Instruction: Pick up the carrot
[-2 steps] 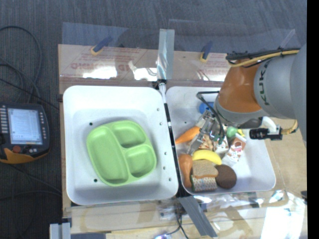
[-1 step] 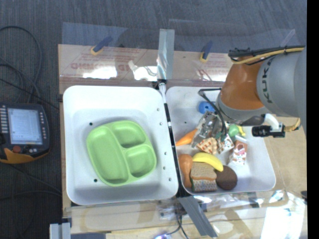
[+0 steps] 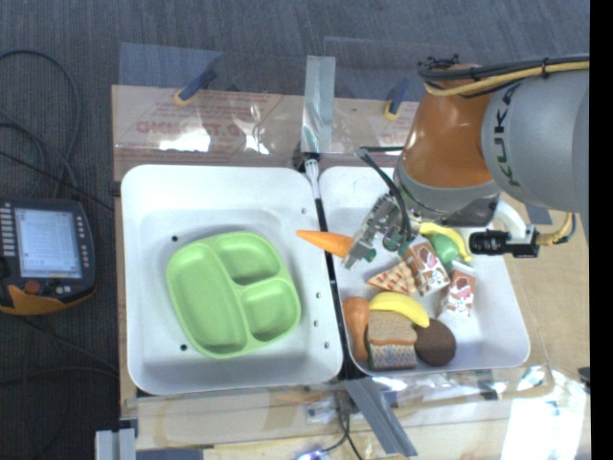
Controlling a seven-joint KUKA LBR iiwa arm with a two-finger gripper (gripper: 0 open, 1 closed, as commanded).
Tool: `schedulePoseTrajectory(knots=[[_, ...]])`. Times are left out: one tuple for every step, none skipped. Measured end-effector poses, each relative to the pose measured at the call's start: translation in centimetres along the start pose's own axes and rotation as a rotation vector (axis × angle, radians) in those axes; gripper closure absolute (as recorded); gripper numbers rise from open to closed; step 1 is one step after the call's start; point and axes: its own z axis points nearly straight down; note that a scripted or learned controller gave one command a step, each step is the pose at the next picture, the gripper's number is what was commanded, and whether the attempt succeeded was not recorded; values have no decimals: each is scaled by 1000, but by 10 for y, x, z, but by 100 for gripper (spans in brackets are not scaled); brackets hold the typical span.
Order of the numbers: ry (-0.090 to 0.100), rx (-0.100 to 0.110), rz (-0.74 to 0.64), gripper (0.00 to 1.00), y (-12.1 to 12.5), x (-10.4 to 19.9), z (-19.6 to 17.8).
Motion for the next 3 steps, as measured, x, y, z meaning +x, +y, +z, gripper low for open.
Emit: schedulePoseTrajectory(knots=[[6, 4, 37, 100, 72, 10, 4], [7, 7, 208, 100, 0, 94, 3], [7, 9, 399, 100, 67, 102, 4]])
